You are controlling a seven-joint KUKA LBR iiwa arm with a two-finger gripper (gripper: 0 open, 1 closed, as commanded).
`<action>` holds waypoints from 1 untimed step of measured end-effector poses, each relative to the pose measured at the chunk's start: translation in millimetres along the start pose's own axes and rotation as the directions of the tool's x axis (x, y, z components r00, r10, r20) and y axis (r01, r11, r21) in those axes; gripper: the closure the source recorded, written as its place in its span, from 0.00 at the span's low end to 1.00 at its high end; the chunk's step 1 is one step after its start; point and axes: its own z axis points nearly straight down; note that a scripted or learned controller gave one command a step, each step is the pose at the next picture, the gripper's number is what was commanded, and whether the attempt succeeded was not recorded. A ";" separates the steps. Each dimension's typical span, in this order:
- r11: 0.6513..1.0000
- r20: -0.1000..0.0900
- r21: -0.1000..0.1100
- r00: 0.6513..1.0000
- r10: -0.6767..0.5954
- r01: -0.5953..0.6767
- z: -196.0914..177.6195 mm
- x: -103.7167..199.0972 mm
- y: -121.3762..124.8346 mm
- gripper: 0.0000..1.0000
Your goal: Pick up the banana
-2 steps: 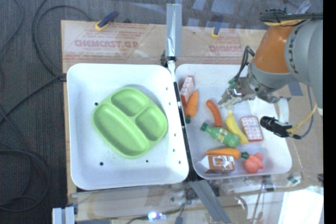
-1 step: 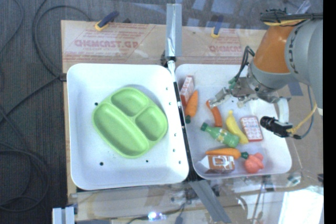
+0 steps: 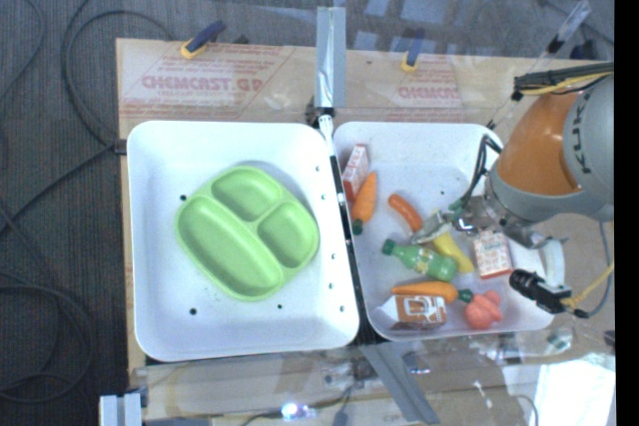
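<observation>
left bin [image 3: 150, 214]: holds a green three-compartment tray [image 3: 248, 230], sitting mid-bin, nothing on it.
right bin [image 3: 419, 140]: crowded with toy food, all in the lower and left parts.
carton [image 3: 354, 165]: small pink-white box against the left wall of the right bin; carrot [image 3: 364, 198] just below it.
hot dog / red-orange sausage [image 3: 405, 212]: mid-bin, apart from the carrot.
green bottle [image 3: 419, 259]: lies touching the banana's lower left side.
banana [image 3: 451, 252]: yellow, short, lies slantwise mid-right of the right bin, just beside the gripper tip and between the bottle and a small red-white box [image 3: 491, 254].
front row: second carrot [image 3: 427, 291] on an orange packet [image 3: 419, 309]; red strawberry-like piece [image 3: 483, 310] beside them.
gripper [image 3: 439, 226]: low over the banana's upper end; open or clenched, cannot tell, and no object seen held.
arm [image 3: 544, 160]: orange band and grey body cover the right side of the bin.
risk: tight clutter, so a close could catch the bottle or box instead, or push the banana aside.
hidden: banana's upper end under the gripper; bin's right wall behind the arm; small items blurry.
</observation>
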 end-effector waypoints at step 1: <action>1.000 0.000 0.001 1.000 0.001 -0.001 -7.5 -1.0 0.7 1.00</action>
